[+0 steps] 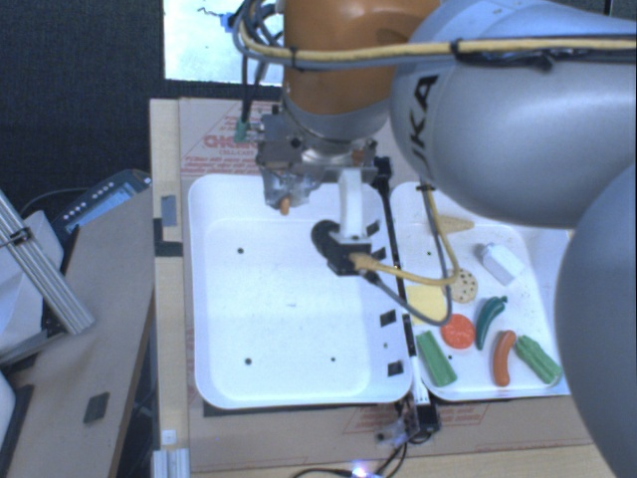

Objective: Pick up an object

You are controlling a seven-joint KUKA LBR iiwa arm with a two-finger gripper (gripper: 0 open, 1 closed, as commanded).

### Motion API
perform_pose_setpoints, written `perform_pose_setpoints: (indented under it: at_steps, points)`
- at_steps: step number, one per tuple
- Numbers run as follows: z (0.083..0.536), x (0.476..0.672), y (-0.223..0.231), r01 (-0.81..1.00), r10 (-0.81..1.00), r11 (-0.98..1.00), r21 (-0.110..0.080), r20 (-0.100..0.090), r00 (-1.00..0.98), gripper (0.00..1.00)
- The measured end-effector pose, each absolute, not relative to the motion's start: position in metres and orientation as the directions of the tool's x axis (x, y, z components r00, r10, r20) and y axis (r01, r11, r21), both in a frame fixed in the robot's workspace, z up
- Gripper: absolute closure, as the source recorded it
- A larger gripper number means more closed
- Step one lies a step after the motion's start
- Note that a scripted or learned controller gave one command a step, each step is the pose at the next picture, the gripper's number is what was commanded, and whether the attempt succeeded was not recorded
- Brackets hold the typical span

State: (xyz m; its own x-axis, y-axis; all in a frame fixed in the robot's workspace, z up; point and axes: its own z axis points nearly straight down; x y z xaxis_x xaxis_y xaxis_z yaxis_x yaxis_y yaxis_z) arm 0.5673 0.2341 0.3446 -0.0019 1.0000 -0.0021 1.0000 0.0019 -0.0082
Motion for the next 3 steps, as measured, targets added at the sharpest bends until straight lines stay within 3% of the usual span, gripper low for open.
perform_pose_setpoints:
  at_steps: [1, 2, 3]
  points:
    - [0.268, 0.557, 0.234, 1.000, 1.000, 0.001, -0.005, -0.002, -0.001, 1.00]
    - [0.486, 0.579, 0.234, 1.000, 1.000, 0.006, 0.020, 0.008, -0.006, 1.00]
    - [0.395, 0.603, 0.228, 1.000, 1.000, -0.001, -0.005, -0.003, 0.001, 1.00]
